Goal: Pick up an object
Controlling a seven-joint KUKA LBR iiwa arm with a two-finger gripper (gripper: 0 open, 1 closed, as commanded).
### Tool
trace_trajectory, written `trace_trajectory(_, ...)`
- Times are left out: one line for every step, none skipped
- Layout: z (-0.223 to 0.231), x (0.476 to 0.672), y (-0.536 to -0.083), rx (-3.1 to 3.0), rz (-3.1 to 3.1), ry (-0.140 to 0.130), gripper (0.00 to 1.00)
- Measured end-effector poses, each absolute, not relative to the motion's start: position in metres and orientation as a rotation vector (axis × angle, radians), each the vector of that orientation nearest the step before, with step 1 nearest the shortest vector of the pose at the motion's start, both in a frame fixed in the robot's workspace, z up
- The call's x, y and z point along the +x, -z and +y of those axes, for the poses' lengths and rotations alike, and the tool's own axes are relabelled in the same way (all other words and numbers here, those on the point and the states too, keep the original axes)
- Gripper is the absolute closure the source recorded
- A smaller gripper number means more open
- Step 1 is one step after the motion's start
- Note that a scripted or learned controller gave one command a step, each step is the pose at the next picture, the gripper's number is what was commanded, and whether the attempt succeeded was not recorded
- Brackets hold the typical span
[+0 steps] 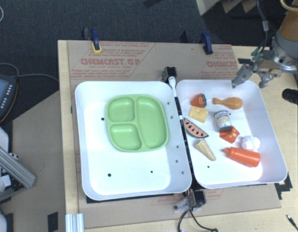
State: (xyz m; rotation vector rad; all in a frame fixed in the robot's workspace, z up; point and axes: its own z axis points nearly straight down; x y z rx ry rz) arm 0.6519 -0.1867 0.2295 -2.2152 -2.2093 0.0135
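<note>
Over the far right corner of the right bin, your claw hangs with fingers spread and nothing between them, so no pick has begun. The toys lie loose below and near it: the drumstick closest, then the jar and the orange bottle. The green plate sits alone in the left bin, apparently kept apart as a drop spot.

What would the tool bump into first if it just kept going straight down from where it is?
Probably the far right corner of the right bin. The tool, open, hangs over that rim; the chicken drumstick lies nearest, though depth is hard to judge.
</note>
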Motion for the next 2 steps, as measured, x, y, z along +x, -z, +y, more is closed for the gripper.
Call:
trace_trajectory(-0.186,0.654,-0.239,-2.221,-2.221,0.000,0.00)
trace_trajectory(-0.186,0.659,-0.197,-2.217,-2.222,-0.003,0.00)
